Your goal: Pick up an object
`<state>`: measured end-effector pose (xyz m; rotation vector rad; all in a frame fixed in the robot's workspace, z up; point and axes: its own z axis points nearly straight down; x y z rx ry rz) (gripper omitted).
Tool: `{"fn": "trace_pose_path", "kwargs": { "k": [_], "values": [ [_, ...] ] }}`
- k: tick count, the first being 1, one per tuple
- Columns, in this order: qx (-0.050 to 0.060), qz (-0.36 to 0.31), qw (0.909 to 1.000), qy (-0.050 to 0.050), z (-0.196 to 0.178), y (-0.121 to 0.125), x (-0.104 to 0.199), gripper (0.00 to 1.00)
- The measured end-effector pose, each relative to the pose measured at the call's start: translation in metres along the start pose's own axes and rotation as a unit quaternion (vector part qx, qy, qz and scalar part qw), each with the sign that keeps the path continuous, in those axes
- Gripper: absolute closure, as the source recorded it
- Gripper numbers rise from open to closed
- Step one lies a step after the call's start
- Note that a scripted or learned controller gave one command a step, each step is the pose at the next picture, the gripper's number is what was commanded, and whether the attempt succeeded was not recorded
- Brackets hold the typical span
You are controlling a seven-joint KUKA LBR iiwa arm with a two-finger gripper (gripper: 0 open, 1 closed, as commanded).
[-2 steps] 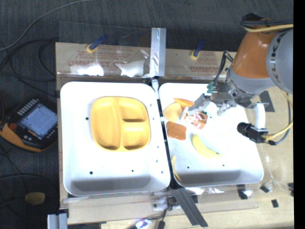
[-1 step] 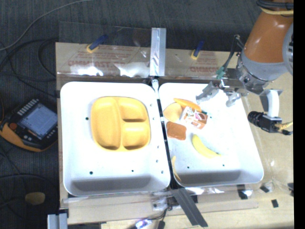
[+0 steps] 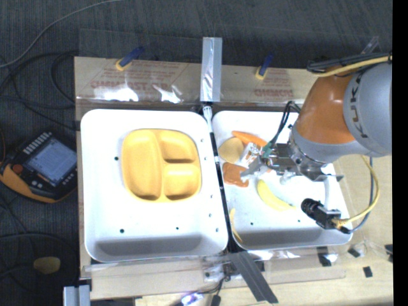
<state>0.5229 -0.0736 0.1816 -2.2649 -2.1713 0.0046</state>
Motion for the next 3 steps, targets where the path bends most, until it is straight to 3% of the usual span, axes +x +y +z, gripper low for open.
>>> {"fn": "trace_pose_path", "kwargs": {
  "k": [1, 2, 3],
  "values": [
    [-0.004, -0.028, 0.9996, 0.0, 0.09, 0.013, -0.026, 0.0],
    [-0.003, -0.028, 0.9996, 0.0, 0.082, 0.014, -0.027, 1.0],
    [-0.001, -0.047, 0.9989, -0.002, -0.059, 0.036, 0.02, 1.0]
  ]
}}
